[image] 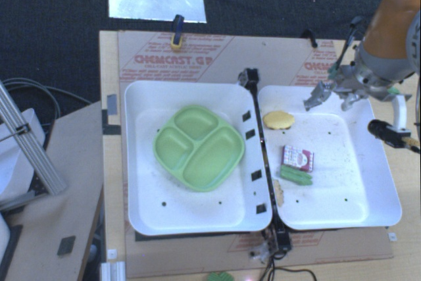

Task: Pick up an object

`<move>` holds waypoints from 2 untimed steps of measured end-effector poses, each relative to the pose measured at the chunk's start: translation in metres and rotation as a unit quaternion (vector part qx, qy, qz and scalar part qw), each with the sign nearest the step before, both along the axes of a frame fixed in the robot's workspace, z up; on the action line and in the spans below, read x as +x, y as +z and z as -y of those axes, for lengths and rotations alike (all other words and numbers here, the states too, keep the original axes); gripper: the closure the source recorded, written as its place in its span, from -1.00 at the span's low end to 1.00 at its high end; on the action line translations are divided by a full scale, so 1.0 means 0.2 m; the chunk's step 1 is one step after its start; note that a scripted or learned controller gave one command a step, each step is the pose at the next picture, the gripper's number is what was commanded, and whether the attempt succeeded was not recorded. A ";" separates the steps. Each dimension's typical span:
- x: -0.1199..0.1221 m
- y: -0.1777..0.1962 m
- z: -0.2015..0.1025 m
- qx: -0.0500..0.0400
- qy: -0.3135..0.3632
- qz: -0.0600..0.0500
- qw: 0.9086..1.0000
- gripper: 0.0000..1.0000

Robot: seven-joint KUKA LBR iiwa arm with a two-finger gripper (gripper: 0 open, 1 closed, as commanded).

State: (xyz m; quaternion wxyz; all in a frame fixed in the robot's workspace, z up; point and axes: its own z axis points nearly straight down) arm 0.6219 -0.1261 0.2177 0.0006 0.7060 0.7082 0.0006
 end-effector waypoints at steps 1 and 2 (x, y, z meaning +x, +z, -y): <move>-0.14 -0.69 0.07 0.000 -0.002 -0.002 1.000 -1.00; -0.36 -0.67 -0.15 0.001 0.001 -0.003 1.000 -1.00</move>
